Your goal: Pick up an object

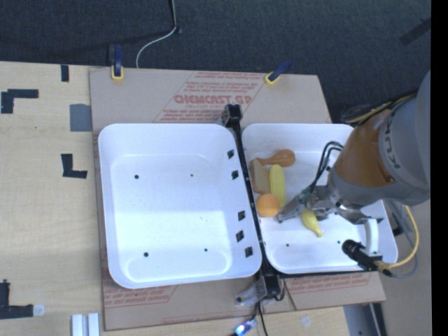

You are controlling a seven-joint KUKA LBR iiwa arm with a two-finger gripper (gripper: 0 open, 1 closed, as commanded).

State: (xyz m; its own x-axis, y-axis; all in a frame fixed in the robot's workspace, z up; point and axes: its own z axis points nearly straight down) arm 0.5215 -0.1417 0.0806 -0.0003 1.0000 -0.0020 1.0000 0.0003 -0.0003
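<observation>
The right bin (308, 261) holds a small group of toy foods at its left side. An orange ball (267, 205) lies next to the divider. A yellow corn cob (277, 181) stands lengthwise just behind it, and a brown piece (271, 162) lies at the back. A small yellow banana (311, 222) lies toward the bin's middle. My gripper (285, 214) reaches in low from the right, its tip just right of the orange ball and left of the banana. Nothing is visibly held in it.
The left bin (168, 208) sits beside the right one, with a black divider strip (241, 187) between them. Both rest on a cardboard sheet (203, 96) on the wooden bench. The arm's orange band (364, 156) hangs over the right bin's right side.
</observation>
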